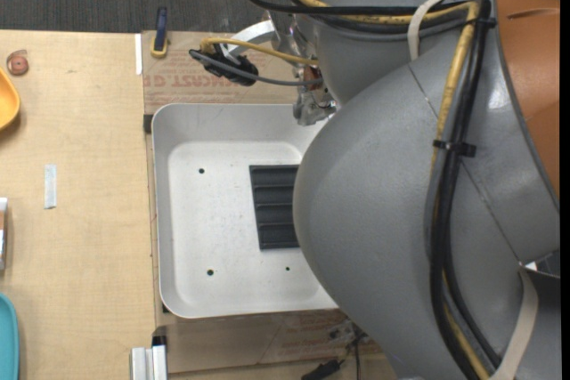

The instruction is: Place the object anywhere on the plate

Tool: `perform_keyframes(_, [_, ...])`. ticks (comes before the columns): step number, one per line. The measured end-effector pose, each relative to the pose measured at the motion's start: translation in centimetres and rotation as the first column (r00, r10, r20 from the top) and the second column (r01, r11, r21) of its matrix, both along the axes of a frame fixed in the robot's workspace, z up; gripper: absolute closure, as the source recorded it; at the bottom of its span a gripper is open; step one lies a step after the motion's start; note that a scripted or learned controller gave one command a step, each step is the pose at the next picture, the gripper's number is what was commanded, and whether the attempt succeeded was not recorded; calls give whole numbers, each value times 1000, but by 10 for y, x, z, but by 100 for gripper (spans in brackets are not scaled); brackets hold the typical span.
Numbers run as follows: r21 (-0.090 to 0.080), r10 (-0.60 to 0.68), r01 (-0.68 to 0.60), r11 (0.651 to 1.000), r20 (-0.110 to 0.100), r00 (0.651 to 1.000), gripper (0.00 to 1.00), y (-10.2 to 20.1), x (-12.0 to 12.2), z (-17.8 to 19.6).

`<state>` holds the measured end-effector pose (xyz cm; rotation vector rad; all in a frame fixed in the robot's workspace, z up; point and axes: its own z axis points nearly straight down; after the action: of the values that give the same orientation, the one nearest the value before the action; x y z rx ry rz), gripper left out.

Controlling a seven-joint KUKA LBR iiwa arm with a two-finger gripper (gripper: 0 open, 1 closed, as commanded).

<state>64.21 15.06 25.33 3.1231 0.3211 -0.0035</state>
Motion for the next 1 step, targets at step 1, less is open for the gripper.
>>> perform_keyframes(1, [0,125,-125,992,0,992,100,15,4,68])
